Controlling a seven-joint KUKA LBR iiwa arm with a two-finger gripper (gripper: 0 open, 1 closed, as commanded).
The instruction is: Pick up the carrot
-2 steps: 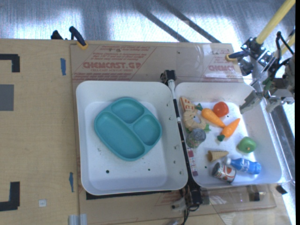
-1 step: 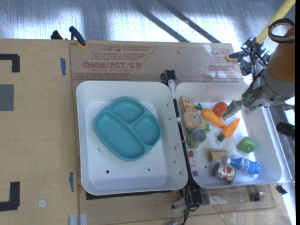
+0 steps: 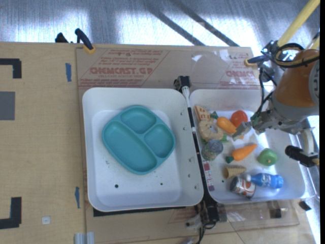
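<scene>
The carrot (image 3: 244, 151), orange with a small green top at its lower left end, lies tilted in the middle of the right bin (image 3: 297, 187). My gripper (image 3: 245, 129) hangs just above and slightly left of the carrot, between it and a red tomato (image 3: 239, 118). The gripper is close to an orange toy piece (image 3: 226, 124). Nothing in this view shows the carrot held; it rests on the bin floor.
Around the carrot sit a green fruit (image 3: 267, 157), a blue bottle (image 3: 267, 180), a can (image 3: 244, 187), a cone (image 3: 234, 171), a grey lump (image 3: 213, 148) and a biscuit-like piece (image 3: 208, 131). The left bin (image 3: 101, 187) holds a teal divided plate (image 3: 138, 139).
</scene>
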